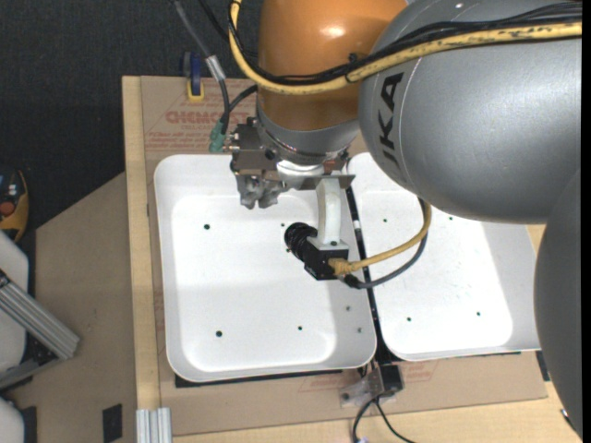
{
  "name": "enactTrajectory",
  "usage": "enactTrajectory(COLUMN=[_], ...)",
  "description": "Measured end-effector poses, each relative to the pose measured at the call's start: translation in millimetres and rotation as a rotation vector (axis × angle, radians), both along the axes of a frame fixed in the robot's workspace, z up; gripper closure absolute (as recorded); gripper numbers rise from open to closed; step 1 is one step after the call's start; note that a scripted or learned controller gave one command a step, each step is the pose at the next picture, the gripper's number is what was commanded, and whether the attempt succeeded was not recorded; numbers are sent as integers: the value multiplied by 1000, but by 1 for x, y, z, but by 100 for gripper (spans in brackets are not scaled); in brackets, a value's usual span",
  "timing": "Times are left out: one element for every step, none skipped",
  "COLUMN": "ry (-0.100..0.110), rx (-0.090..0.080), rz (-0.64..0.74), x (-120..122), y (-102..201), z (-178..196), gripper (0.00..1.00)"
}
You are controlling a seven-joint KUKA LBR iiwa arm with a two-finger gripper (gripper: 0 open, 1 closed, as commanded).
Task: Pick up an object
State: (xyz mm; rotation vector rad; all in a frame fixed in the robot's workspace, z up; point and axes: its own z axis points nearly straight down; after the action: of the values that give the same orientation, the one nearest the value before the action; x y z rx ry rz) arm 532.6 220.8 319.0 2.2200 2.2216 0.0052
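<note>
Object to pick up: I cannot tell where it is. It may lie under the claw or under the wrist, which cover the far part of the bins.

Behind and above the claw stands the grey arm [480, 90], which takes most of the upper right of the camera view. Its orange band [314, 26] sits directly over the claw. Below the claw lies the left bin [212, 340], and its white floor stretches from the claw toward the near edge. The right bin [462, 330] lies beside the claw, on the side from which the arm reaches in, and the two bins touch along one rim. Both rest on a brown board [143, 155] that goes around them.

The claw [261, 192] hangs low over the far part of the left bin. Whether it is open or closed I cannot tell, because the view from above does not show it clearly. Just beside it, toward the shared rim, hang a black module [309, 252] and a yellow cable [397, 252].

My judgement is that the step in hand is the reach or the descent, and that the pick is not yet done. The next move calls for a straight lowering onto the target, a firm closing, and then a lift that keeps clear of the rim.
</note>
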Motion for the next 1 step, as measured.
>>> enactTrajectory(ry=[5], rx=[-1], rz=[-2], x=[-25], y=[-16], z=[16], gripper=[100])
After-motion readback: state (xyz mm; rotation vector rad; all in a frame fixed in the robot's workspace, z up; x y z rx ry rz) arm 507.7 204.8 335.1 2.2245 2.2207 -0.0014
